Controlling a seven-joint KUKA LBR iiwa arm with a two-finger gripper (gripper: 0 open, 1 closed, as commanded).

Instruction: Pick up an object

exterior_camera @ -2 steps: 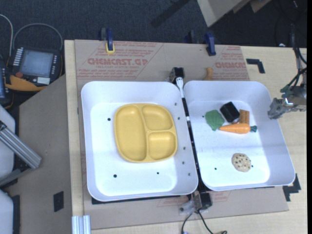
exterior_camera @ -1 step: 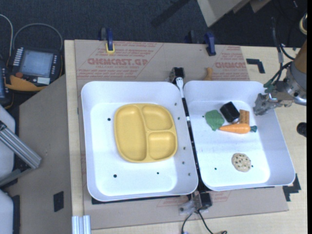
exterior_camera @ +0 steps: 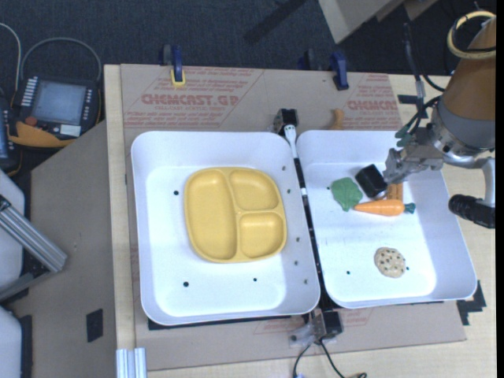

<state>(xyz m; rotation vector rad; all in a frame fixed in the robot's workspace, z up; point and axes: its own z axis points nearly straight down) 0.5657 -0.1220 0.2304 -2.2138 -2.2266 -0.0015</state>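
The carrot (exterior_camera: pixel 380 208) lies in the right bin (exterior_camera: pixel 441 286), in its upper half, with its long axis running almost straight from 9 o'clock to 3 o'clock. Its orange tapered tip points toward 9 o'clock, and its green stub end sits at the 3 o'clock side. At the carrot's 10 o'clock, touching or just beside its tip, lies a green leaf-shaped piece (exterior_camera: pixel 345 192). A black block (exterior_camera: pixel 370 180) sits at the carrot's 11 o'clock, just beside the green piece. A cookie (exterior_camera: pixel 390 261) with dark specks lies apart from the carrot, at its 6 o'clock, lower in the same bin.

The gripper (exterior_camera: pixel 398 172) hangs just above the carrot, at its 12 to 1 o'clock, right beside the black block's 3 o'clock edge. The wrist hides the tips, so whether it is released or clenched cannot be told, and nothing can be seen held in it.

The left bin (exterior_camera: pixel 150 235) holds a yellow divided plate (exterior_camera: pixel 234 213) at its middle, well apart from the carrot, toward 9 o'clock.
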